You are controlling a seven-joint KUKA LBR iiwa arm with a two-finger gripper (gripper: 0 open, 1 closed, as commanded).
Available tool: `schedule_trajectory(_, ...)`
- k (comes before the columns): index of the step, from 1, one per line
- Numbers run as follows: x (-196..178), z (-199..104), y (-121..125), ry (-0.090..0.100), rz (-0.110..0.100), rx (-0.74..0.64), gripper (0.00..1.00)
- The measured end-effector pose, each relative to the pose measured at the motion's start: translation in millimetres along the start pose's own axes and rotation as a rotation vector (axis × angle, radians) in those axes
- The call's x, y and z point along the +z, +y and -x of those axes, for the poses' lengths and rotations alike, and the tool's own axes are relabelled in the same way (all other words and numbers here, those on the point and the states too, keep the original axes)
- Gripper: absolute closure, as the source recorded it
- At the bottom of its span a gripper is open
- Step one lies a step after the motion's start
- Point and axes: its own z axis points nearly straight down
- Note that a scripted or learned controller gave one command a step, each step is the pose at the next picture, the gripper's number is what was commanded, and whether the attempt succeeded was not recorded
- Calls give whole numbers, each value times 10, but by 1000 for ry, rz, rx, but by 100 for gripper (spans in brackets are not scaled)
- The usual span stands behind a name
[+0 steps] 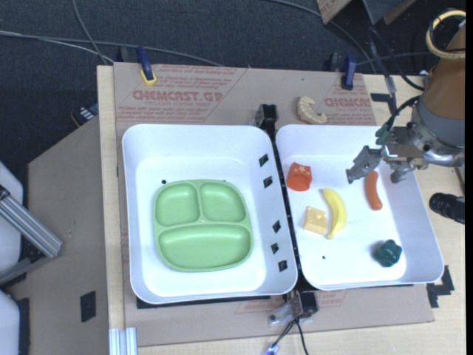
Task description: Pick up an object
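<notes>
Gripper (pixel 380 167) open, holding nothing, poised over sausage (pixel 373 191); banana (pixel 335 210) left of sausage, in right bin (pixel 421 220).

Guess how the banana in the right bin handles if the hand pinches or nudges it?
The banana looks like a smooth, glossy toy, so probably light, stiff and a bit slippery. Its curved shape lying flat suggests it would spin rather than roll if nudged. It touches the yellow block, so a push would likely shift both.
</notes>
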Motion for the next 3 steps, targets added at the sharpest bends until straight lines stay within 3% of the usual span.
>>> schedule_trajectory(1,-64,-2,20,-2,13,-3,0)
schedule_trajectory(3,879,-12,126,0,9,-3,0)
